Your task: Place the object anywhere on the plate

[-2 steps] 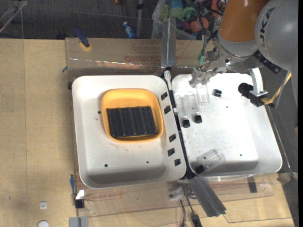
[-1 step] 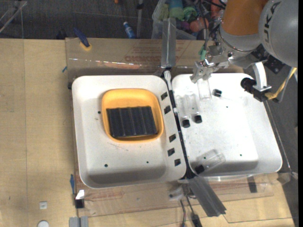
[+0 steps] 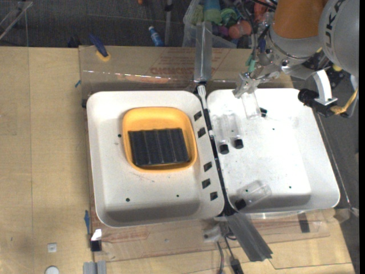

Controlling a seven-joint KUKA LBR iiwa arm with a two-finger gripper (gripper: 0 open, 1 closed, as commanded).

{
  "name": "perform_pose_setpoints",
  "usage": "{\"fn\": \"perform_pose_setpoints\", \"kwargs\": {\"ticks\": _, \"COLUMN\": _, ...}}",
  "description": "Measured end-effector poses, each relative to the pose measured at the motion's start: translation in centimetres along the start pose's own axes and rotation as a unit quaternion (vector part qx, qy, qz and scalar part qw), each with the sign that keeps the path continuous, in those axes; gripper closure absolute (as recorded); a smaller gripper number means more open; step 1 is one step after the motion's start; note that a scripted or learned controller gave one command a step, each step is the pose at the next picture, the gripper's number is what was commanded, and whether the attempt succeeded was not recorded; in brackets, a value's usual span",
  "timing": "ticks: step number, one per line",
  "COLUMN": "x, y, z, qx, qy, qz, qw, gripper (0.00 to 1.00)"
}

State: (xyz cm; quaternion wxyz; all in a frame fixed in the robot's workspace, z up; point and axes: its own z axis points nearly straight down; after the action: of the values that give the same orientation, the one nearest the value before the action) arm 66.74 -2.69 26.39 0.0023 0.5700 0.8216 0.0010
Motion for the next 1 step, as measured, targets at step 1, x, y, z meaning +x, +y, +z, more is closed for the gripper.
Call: {"fn": "perform_pose_setpoints", "kwargs": {"ticks": 1, "x": 0.46, "y": 0.19, "z": -1.11, "qx": 0.000, "qy": 0.000, "qz": -0.040, "qw": 0.9992, "gripper": 1.00}}
